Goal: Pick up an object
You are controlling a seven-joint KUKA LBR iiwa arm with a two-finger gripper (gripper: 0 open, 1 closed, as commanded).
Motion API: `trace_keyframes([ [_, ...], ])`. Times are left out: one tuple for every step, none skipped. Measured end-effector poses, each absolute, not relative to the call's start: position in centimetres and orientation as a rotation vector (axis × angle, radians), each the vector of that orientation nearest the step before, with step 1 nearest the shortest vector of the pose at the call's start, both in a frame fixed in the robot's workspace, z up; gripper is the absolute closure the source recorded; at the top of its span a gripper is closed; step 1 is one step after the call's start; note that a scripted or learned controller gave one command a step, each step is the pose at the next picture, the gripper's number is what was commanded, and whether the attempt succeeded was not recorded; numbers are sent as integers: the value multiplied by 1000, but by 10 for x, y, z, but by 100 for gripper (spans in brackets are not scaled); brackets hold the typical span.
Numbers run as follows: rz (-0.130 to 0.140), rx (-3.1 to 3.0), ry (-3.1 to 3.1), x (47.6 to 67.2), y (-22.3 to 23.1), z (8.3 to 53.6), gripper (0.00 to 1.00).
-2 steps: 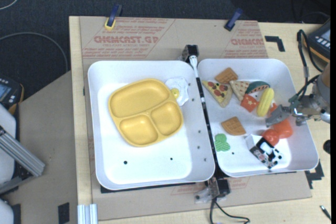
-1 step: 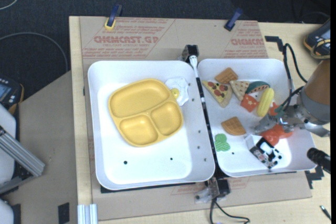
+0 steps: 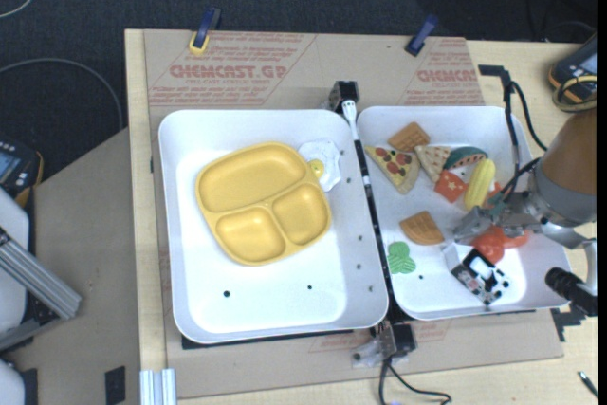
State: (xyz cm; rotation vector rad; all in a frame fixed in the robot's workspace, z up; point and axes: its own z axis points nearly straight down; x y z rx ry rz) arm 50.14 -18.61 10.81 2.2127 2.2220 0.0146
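Red plastic, a small toy piece (image 3: 490, 243), lies right under the end effector (image 3: 484, 228) near the right edge of the right bin (image 3: 379, 123), and it looks like the thing being gone for. Whether the end effector is apart, together or clamped on anything I cannot tell; the metal parts blur into the clutter there. The main risk, as I judge it, is crowding: a black-and-white block (image 3: 480, 276) sits just nearer, toward the bin's front edge, and an orange cracker-like piece (image 3: 422, 228) lies close on the left, so a closing grip could catch an edge of a neighbour or push the red piece aside and come up bare. The rounded red shape may also squirt out of a pinch.

Also in that bin, a green leaf-like piece (image 3: 400, 258) lies by the front left wall. Toward the far edge sit a yellow corn-like piece (image 3: 480, 182), a pizza slice (image 3: 396, 164), a second wedge (image 3: 433, 158) and a brown cracker (image 3: 410, 138), packed closely.

In the left bin (image 3: 180, 204), a yellow divided tray (image 3: 261, 202) sits near the middle, with a fried-egg toy (image 3: 321, 163) touching its far right corner. Both bins rest on the tabletop (image 3: 142, 156).
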Motion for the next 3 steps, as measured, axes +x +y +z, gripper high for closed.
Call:
trace_keyframes([
  [14,2210,2217,502,-187,118,100],
  [4,2215,2220,510,-179,169,100],
  [5,2214,2218,512,-180,223,100],
])
